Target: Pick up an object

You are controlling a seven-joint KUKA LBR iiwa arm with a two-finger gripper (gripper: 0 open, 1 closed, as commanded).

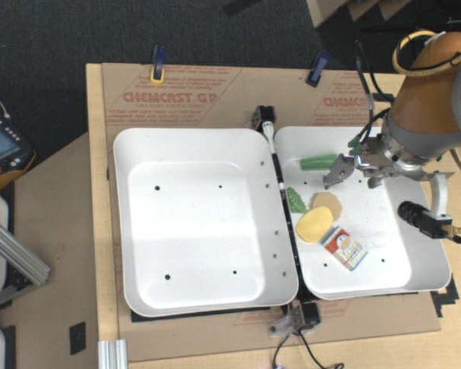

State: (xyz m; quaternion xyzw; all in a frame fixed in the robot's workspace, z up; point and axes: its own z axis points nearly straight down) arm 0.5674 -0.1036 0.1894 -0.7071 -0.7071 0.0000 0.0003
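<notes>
Dark carpet surrounds the desk [100,206], whose top is covered by a brown cardboard sheet [215,87] printed with red lettering. Two shallow white bins sit on it side by side, touching along their inner edges.

Nearest in the right bin [415,275] lies a small red, white and blue packet [345,249], tilted at an angle. Just left of it and slightly farther is a yellow, rounded lemon-like piece [314,224], touching a tan round piece [327,204] just beyond it. A small green leafy piece [295,201] lies to their left, close to the bin's left wall. Farther still, a long green piece [318,161] lies flat, pointing left to right.

The left bin [200,221] shows its white floor with a few small dark dots.

The gripper [356,172] hangs over the far middle of the right bin, just right of the long green piece, reaching in from the right. Its jaws stand apart, spread open, with nothing between them. The grey arm with its orange band [434,79] rises behind it on the right.

At the far edge of the cardboard, a blue and yellow clamp [158,65] and a blue clamp [318,68] grip the sheet.
</notes>
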